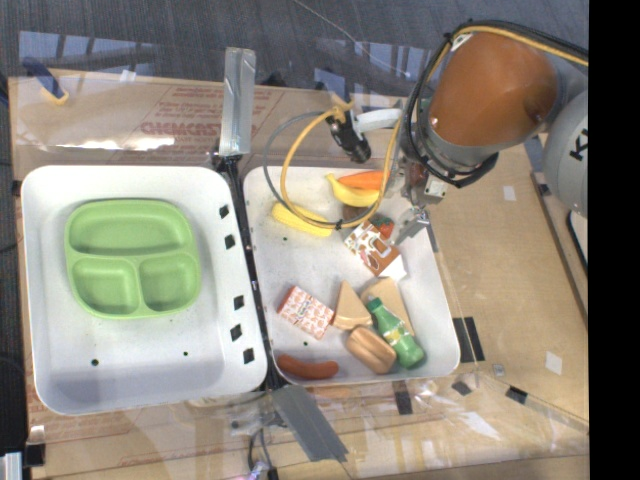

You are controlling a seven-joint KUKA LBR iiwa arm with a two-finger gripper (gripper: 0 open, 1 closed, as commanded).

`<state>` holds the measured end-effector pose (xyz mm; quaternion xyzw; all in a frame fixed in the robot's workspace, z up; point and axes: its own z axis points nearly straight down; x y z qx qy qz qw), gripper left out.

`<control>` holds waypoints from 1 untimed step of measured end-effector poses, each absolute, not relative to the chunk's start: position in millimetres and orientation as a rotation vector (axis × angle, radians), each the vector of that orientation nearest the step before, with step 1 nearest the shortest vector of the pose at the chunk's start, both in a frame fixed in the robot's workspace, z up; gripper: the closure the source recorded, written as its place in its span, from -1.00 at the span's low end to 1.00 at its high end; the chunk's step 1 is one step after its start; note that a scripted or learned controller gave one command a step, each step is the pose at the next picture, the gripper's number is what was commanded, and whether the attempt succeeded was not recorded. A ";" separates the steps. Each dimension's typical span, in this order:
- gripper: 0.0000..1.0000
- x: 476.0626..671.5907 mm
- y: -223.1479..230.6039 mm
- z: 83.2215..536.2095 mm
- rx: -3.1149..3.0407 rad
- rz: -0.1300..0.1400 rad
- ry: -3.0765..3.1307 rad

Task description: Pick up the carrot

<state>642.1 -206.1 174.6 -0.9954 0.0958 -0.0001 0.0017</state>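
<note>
Cardboard-covered bench [510, 268] carrying two shallow white bins side by side, seen from above at a slant. Left bin [60, 358] holds a green divided tray [130, 256]. Right bin [300, 258] holds the clutter: a banana [300, 221] near the upper left, a small printed carton [305, 311], a tan wedge [348, 308], a bread roll [370, 350], a green bottle [393, 332], a sausage [308, 368] at the lower rim, and a red-and-white packet [372, 247]. The carrot [362, 180], orange, lies at the bin's upper right edge, touching a yellow curved piece [350, 194] just below it. The arm's grey-and-orange body covers the corner, and the gripper [412, 213] sits low just right of the carrot, near the packet; whether its fingers are spread or closed cannot be told at this angle, and nothing is visibly between them. Judged step: approach, with the grasp not yet made. The next move probably calls for shifting left over the carrot, aligning across its narrow width, and descending without catching the yellow piece or the bin wall.
</note>
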 end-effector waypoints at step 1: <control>-1.00 656.4 -207.6 133.8 -3.120 0.007 0.321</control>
